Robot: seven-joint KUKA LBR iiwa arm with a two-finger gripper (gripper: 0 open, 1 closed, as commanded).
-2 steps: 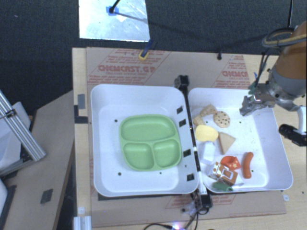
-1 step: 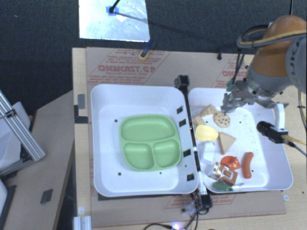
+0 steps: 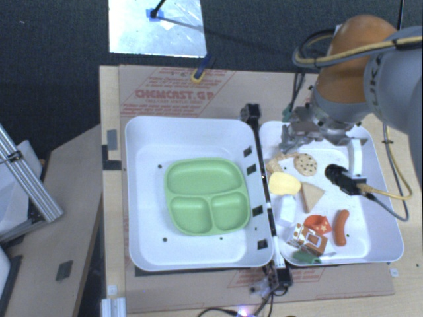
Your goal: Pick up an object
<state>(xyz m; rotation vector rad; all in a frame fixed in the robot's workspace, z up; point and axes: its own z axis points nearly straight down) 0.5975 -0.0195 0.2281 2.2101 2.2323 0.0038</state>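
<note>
1. Toys crowd the near end of the shallow white right bin (image 3: 373,240). A small green piece (image 3: 305,257) lies by the near wall, with a brown-and-white toy block (image 3: 309,240) just behind it. A red toy vegetable (image 3: 318,224) touches that block, and an orange-red toy sausage (image 3: 341,227) lies just to its right.
2. Farther in, you see a tan wedge (image 3: 312,195) beside a pale yellow rounded piece (image 3: 284,183) that lies against the bin's left wall.
3. At about the same depth, the shallow white left bin (image 3: 149,157) holds a light green three-compartment plastic plate (image 3: 205,195), lying flat near its middle.
4. Beyond the wedge lies a round tan chocolate-chip cookie (image 3: 305,164), with a small tan piece (image 3: 274,164) near it on the left.
5. The gripper (image 3: 289,140) hangs over the far left corner of the right bin, just past the cookie. You cannot tell how wide it stands. The grey arm with its orange band (image 3: 353,38) comes in from the right.
6. Behind the bins, a cardboard sheet with red print (image 3: 175,91) covers the worktop (image 3: 73,170). Farthest off, a shiny silver sheet (image 3: 157,18) lies on dark flooring.
</note>
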